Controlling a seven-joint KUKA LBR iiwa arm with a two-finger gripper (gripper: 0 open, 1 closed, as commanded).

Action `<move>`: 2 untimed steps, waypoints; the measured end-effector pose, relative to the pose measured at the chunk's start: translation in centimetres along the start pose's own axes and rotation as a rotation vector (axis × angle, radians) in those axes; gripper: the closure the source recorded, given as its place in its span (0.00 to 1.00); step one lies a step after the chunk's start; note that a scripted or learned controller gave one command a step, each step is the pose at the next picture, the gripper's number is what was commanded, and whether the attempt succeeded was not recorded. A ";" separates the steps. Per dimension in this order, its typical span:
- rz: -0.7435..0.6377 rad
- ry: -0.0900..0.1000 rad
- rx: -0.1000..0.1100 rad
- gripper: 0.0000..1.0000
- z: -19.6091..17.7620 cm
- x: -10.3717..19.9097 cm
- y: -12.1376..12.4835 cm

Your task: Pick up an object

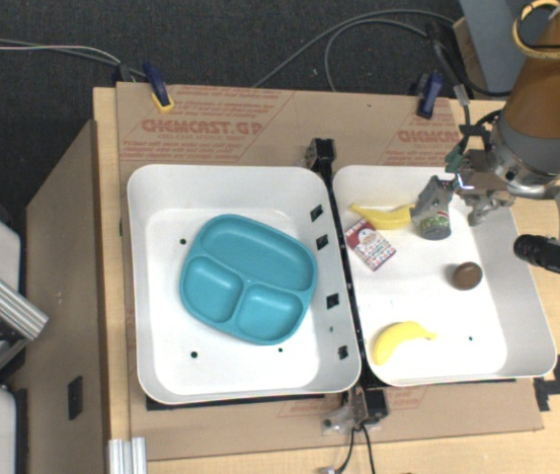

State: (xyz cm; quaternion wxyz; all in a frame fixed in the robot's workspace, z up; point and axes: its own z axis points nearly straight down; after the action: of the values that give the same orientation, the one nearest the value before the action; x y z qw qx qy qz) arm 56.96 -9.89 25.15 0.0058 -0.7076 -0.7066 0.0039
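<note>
My gripper (456,209) hangs over the back of the right bin (517,304), its two grey fingers spread apart and nothing between them. A small grey-green round object (436,228) lies right at the tip of the left finger (432,199). Just left of that lies a yellow banana (382,215), and beside it a small red and white packet (370,245). A brown ball (466,276) rests in front of the gripper. Near the bin's front lies a second yellow banana-like piece (399,340).
The left bin (151,294) holds a teal divided plate (248,278). A black divider with clips (334,255) runs between the bins. The grey arm with its orange band (548,77) comes in from the upper right. Cables cross the dark floor behind the bench.
</note>
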 end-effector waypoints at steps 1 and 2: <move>-0.002 -0.001 -0.012 0.00 -0.6 0.0 0.2; 0.000 -0.001 -0.008 0.00 4.7 -0.8 0.8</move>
State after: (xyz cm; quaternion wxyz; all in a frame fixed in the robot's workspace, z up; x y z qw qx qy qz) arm 57.65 -10.72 20.40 0.0027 -0.7075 -0.7067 0.0015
